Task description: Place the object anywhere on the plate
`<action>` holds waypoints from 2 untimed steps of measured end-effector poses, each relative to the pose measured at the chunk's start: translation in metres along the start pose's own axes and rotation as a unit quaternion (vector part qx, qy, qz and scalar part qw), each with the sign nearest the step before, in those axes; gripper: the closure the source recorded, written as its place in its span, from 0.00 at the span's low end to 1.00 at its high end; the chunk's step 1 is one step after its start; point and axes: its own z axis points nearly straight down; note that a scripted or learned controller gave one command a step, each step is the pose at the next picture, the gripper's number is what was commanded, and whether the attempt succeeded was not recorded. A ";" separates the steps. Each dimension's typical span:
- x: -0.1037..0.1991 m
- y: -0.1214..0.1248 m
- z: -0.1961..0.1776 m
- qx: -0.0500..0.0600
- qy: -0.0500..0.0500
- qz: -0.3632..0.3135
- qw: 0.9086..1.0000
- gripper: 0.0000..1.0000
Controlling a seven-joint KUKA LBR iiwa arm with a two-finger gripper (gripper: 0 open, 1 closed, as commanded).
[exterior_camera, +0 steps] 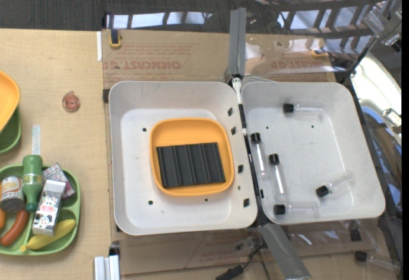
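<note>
Dark ribbed block (192, 165), apparently the object, lies flat on the orange plate (163, 133); gripper state cannot be told; a careless re-approach could nudge it off.

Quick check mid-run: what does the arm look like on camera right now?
At the right edge, beside the right bin, a pale, glossy, rounded housing shows, likely part of the arm. A thin dark cable runs from it up toward the top corner.

Robotics lab, two shallow white plastic bins (128, 163) on a cardboard-covered bench (166, 58), green tray of toy food (67, 221), metal framing (307, 16)
</note>
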 end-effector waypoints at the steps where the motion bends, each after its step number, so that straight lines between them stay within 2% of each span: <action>1: 0.001 0.001 -0.019 -0.001 0.000 -0.171 0.985 1.00; 2: 0.016 0.000 -0.010 -0.001 0.001 -0.341 0.940 1.00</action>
